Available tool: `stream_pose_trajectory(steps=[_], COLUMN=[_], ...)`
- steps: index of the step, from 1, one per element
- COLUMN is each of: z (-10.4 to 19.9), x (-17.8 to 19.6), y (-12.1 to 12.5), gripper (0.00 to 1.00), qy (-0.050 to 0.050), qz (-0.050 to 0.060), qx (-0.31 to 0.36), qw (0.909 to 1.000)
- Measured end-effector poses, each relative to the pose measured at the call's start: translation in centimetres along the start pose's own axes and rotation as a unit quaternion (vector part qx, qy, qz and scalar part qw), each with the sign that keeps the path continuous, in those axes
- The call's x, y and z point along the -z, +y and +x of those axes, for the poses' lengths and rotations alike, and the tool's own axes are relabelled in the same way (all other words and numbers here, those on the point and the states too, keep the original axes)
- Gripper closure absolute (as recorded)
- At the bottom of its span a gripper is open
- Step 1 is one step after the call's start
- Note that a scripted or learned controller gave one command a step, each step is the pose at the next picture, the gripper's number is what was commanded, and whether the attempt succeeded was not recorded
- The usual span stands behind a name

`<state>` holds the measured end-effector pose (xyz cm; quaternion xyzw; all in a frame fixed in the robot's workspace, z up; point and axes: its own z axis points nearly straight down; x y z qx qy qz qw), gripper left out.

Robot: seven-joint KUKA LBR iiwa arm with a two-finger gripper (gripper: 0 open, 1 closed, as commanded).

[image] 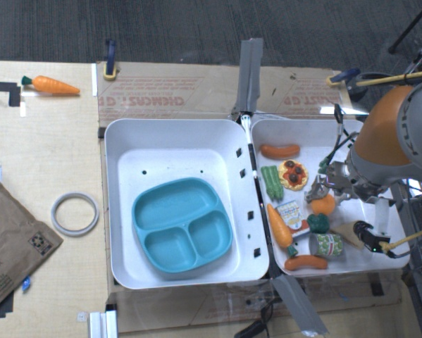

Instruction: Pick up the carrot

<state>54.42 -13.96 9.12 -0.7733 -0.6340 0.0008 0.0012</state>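
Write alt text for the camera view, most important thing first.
The gripper hangs over the right bin, above a small orange toy, while the carrot lies by the bin's left wall among toy foods. The left bin holds a blue divided tray; another carrot lies on the bench.

Glossy plastic tray (182, 224); smooth white plastic bins (119, 189).

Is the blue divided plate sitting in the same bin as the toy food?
No, the blue plate lies in the left bin, while the carrot and the other toy food lie in the right bin.
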Motion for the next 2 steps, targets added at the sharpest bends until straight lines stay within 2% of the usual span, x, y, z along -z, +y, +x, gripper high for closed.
stream_pose_trajectory(steps=[1, 2], z=[8.59, 9.30], x=[9.91, 10.78], y=[-6.17, -5.29], gripper=[1.00, 1.00], qy=[-0.001, -0.001], qz=[0.000, 0.000], qx=[-0.113, -0.215], qw=[0.9936, 0.9766])
